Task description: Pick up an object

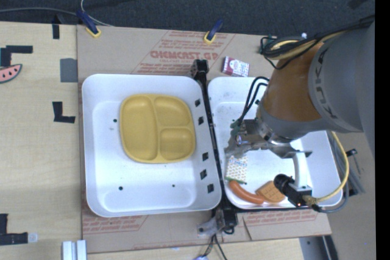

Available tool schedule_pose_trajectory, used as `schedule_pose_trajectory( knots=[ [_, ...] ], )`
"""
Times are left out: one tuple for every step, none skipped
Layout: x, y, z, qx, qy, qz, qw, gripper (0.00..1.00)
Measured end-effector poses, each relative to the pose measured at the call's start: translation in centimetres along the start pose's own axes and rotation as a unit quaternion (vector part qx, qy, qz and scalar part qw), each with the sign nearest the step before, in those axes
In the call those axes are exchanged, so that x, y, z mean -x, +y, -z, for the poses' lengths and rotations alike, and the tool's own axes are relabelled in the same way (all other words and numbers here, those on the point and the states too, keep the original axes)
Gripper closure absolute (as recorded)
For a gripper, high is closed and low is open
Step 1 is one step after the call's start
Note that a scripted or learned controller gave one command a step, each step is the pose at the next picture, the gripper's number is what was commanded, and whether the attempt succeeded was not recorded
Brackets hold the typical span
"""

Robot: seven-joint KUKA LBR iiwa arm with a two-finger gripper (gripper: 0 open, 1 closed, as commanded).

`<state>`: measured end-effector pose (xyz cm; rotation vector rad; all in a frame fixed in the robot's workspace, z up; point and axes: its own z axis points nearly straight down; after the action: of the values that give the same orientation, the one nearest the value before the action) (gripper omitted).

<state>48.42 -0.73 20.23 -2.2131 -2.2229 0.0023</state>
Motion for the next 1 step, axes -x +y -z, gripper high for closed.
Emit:
schedule_pose_trajectory(
  knots=[
    [-0.07,0.03,0.92,0.0,0.0,0.001,1.0,1.0]
  ],
)
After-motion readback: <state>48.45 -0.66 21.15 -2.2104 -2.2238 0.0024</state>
